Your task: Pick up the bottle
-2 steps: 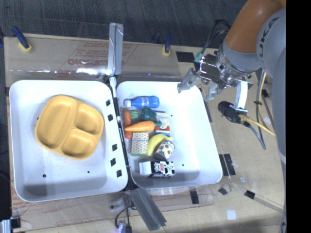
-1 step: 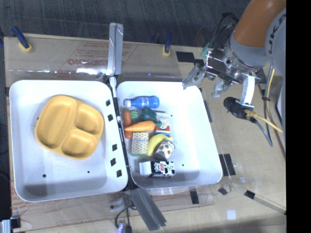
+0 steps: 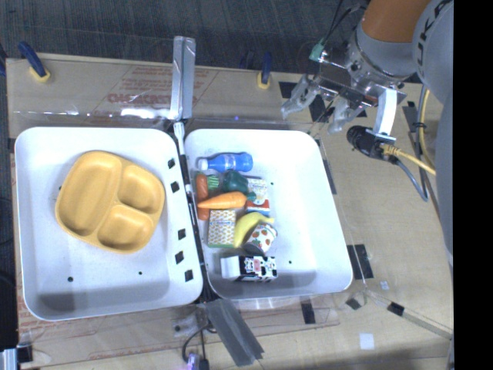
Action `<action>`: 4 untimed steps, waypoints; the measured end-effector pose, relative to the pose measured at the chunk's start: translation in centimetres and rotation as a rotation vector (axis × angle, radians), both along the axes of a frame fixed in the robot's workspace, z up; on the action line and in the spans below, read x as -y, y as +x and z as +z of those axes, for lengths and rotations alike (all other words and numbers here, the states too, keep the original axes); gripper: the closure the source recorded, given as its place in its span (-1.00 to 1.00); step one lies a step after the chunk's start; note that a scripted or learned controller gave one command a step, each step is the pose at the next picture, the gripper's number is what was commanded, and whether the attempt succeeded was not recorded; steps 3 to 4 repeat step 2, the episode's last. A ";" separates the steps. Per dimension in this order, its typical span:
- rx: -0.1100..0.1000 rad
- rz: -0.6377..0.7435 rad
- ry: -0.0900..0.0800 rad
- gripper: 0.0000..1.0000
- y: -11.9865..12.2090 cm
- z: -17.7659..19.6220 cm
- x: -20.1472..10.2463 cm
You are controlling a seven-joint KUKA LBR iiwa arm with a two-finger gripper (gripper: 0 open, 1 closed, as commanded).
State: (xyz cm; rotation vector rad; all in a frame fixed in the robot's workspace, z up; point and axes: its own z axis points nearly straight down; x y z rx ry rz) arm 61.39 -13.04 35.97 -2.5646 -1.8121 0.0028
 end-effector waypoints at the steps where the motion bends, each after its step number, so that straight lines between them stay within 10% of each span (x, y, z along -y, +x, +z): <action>1: -0.003 0.028 0.001 -1.00 4.1 -8.1 -6.0; 2: 0.000 0.027 0.001 -1.00 4.3 -23.6 -1.0; 4: 0.000 0.027 0.001 -1.00 4.3 -23.6 -1.0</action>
